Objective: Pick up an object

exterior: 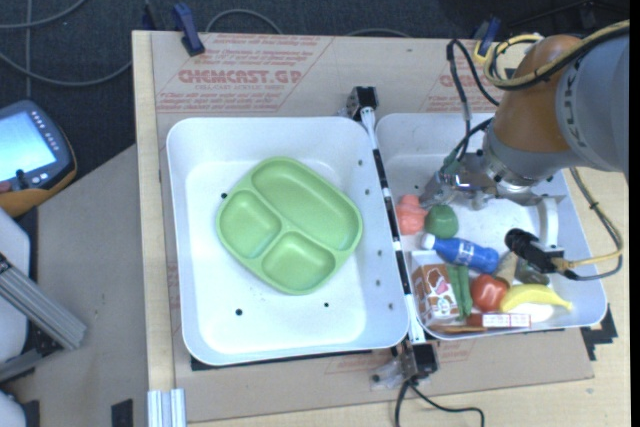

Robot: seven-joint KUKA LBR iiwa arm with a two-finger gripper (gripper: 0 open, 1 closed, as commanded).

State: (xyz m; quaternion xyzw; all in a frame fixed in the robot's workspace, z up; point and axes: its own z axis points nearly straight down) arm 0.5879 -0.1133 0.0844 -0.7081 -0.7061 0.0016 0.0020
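Note:
My gripper hangs low over the back of the right bin, under the grey arm and its orange band. Just in front of it lie a green ball and a pink-orange piece. Nearer the front are a blue bottle with a white cap, a red tomato, a yellow banana and a brown printed packet. The gripper is beside the green ball, slightly behind and to its right, and I see nothing held in it.
The left bin holds a green divided plate near its middle. A ridge separates the two bins. Cables and a black connector trail over the right bin's right side. A blue clamp sits at the bench's back left.

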